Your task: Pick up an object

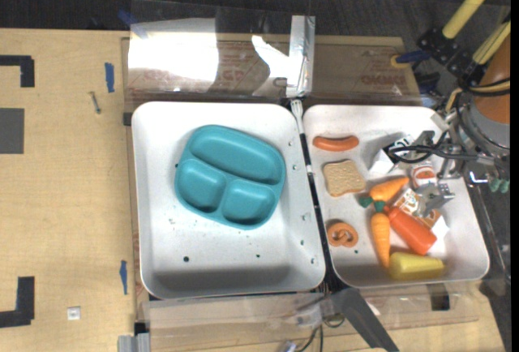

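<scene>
Camera view: left white bin holding a teal three-compartment plastic plate. Right white bin crowded with toy food: orange sausage at twelve o'clock, tan bread slice below it, brown pretzel at seven, orange carrot, yellow block at five. Hand low over the orange pieces at three o'clock; grip possibly empty, cannot tell.

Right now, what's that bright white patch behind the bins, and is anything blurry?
In the camera view, the patch is glare on a clear sheet behind the left bin; the teal tray looks sharp, while the gripper over the right bin's toys looks cluttered and hard to make out.
</scene>
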Tool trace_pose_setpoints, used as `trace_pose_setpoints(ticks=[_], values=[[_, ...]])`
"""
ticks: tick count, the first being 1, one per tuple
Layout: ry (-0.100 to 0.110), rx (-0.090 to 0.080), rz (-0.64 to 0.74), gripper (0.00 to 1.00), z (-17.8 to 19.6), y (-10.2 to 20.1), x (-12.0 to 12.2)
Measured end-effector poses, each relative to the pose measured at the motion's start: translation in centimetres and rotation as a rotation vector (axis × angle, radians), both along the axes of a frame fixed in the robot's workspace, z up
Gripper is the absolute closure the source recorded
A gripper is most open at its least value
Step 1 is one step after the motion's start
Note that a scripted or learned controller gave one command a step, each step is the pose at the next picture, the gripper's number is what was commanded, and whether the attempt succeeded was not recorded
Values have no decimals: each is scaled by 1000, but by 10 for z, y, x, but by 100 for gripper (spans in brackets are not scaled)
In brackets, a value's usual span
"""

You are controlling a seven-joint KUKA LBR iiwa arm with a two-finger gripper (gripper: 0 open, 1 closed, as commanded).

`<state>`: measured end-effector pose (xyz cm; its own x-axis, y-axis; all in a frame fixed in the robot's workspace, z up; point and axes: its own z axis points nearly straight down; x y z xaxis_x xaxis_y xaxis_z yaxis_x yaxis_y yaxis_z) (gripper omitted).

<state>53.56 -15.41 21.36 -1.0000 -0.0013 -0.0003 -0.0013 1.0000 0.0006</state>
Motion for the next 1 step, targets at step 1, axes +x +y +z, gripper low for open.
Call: trace_pose_setpoints(ticks=[1], values=[[-8, -1, 15, 0, -115, -20, 14]])
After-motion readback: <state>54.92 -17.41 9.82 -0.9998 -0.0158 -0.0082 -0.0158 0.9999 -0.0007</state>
